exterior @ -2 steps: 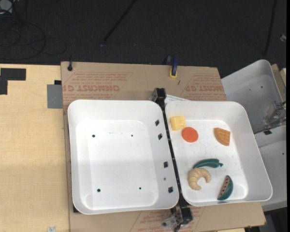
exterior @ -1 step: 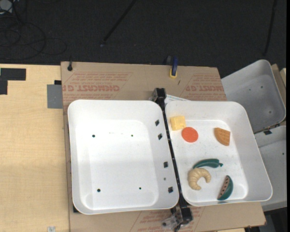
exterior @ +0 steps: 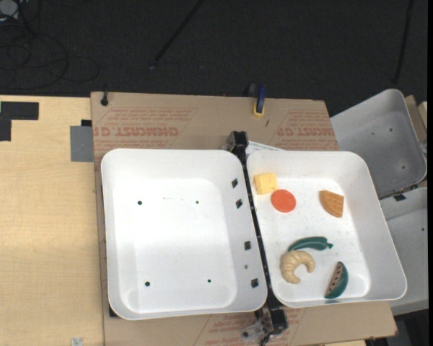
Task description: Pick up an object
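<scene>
Six toy foods lie in your right bin (exterior: 375, 193), and no arm or fingers reach over the bins, so you cannot tell how the fingers stand. You have a yellow cheese cube (exterior: 265, 183) near the divider, with a red-orange disc (exterior: 283, 201) just beside it. An orange wedge (exterior: 333, 203) sits toward the right wall. Lower down, a green pepper (exterior: 310, 244) touches a tan croissant (exterior: 297, 266), and a dark green slice (exterior: 337, 280) lies near the front corner. Your left bin (exterior: 130, 171) rests on cardboard (exterior: 173, 117) over the tabletop (exterior: 36, 229).
</scene>
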Available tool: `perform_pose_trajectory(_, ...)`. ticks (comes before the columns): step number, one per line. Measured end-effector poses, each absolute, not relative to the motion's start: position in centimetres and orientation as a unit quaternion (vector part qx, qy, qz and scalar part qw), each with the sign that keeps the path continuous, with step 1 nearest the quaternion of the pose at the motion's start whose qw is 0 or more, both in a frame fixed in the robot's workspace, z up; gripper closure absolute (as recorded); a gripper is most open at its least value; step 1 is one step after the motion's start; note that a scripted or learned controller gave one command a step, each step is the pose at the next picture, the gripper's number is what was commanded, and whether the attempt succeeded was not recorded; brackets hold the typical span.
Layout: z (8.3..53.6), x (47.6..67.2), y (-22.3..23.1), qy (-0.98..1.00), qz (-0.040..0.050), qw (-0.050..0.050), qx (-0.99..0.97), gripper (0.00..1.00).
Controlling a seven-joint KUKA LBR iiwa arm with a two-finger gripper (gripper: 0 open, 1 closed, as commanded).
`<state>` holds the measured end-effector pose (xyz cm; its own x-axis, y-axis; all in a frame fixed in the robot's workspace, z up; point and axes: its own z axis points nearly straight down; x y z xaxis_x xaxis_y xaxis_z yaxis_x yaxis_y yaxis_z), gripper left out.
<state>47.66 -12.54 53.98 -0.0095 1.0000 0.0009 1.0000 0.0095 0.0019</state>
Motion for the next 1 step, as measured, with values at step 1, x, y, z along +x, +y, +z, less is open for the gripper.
perform_pose_trajectory(1, 44.30, 47.51, -19.23, 0.705, -0.0035, -0.004, 0.709, 1.00)
